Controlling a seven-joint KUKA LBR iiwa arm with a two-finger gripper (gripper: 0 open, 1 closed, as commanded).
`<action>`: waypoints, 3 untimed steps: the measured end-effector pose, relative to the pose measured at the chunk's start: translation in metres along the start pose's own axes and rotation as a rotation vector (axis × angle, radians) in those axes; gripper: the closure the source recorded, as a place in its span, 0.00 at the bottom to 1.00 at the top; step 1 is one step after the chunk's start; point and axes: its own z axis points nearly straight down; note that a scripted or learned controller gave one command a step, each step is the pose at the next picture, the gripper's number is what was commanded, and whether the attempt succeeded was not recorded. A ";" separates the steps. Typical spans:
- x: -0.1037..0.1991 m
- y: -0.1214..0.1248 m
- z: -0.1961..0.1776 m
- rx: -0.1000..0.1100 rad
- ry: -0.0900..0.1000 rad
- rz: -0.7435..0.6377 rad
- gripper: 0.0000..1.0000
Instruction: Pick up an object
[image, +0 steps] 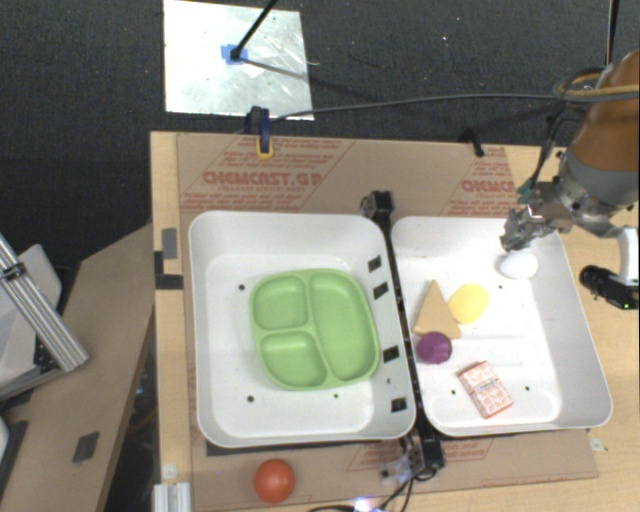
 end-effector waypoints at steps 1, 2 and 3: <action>0.000 0.002 -0.050 0.002 0.000 -0.001 1.00; 0.047 -0.005 -0.033 0.009 0.004 -0.004 1.00; 0.108 -0.008 -0.031 0.008 0.005 -0.005 1.00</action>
